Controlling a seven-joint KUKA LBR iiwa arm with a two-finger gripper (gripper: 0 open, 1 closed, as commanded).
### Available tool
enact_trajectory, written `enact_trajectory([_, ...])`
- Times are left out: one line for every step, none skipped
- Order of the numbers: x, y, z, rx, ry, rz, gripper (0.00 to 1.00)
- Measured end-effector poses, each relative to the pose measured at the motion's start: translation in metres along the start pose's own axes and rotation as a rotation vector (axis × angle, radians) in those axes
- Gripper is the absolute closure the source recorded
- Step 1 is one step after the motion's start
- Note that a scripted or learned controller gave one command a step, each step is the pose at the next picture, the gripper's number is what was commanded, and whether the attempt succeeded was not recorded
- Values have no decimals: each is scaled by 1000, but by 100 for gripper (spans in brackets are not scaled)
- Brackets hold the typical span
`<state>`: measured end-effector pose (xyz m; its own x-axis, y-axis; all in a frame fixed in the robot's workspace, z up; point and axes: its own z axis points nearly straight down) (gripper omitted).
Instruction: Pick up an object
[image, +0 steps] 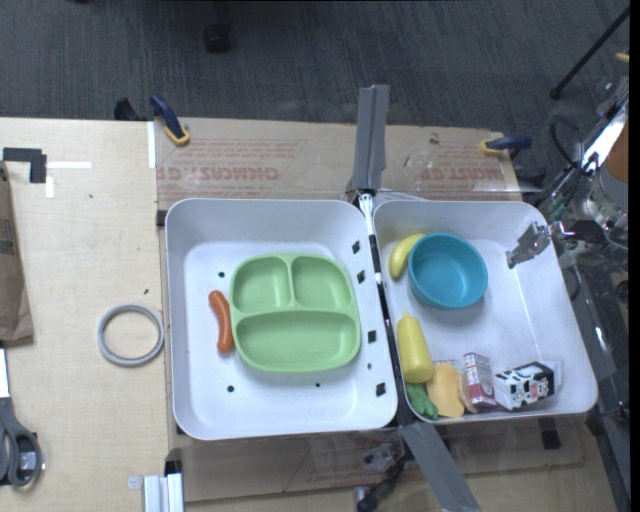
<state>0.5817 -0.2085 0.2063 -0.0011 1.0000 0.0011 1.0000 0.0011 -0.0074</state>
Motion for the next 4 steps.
enact_trajectory([0,-17,57,-1,0,-146,0])
enact_trajectory([-8,37,109,-5,3,-205,0])
enact_trajectory([17,78,117,-5,-2,-216,0])
enact_trajectory([92,65,118,-1,-1,14,0])
